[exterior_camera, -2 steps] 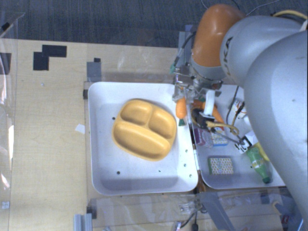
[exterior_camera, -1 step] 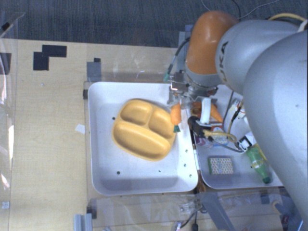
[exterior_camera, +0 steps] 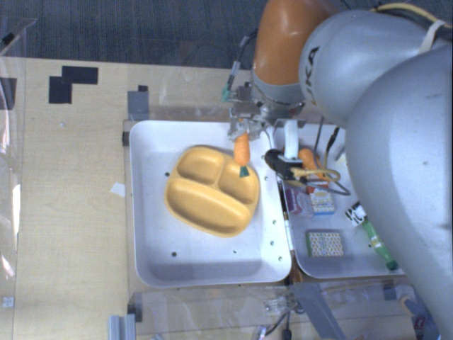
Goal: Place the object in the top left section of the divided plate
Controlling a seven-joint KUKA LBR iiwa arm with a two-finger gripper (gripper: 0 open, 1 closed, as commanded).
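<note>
Yellow divided plate lies in the left white bin on the worktop. Pincer hangs over the plate's far right edge, clamped on an orange carrot with its green tip down. Right bin holds small packets and assorted items.

**Pale worktop under even light, dark floor behind**

A pale wooden worktop is lying well to the left of the jaws, with black angular markings sitting on it towards the far edge. Beyond the jaws, a dark grey ribbed floor is running across the top. A clear plastic panel is standing at the far left, catching soft glare. Even, diffuse light is falling across everything.
</note>
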